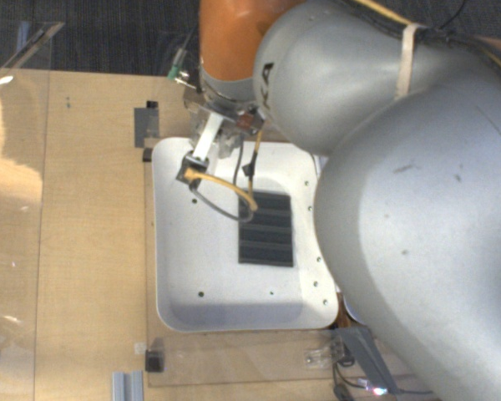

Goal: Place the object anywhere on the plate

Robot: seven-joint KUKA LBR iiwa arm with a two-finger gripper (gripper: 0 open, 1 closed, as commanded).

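Observation:
A black ribbed rectangular object (265,227) lies flat on the floor of the left white bin (184,257), right of its middle. My gripper (232,140) hangs over the bin's far edge, under the orange wrist band, a little up and left of the black object and apart from it. The bulky grey arm covers the right side of the view and hides what lies under it.
Small dark brackets sit on the wooden bench at the bin's far left corner (148,124) and near left corner (154,359). Bare bench stretches to the left of the bin. The bin's left half and near part are bare white floor.

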